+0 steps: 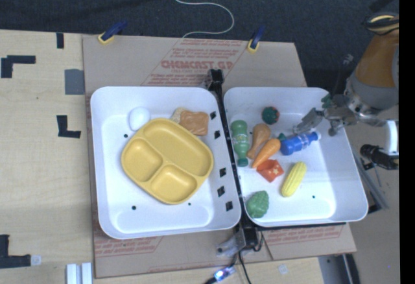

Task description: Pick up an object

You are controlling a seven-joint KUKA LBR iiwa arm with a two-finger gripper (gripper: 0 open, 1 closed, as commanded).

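Over the right bin's (343,166) far edge the pincer (316,119) is poised, open and empty, just above the blue bottle (299,142); descent and closure are judged next.

The bench (39,166) bears a cardboard sheet (194,62) under two white bins (110,211) side by side.
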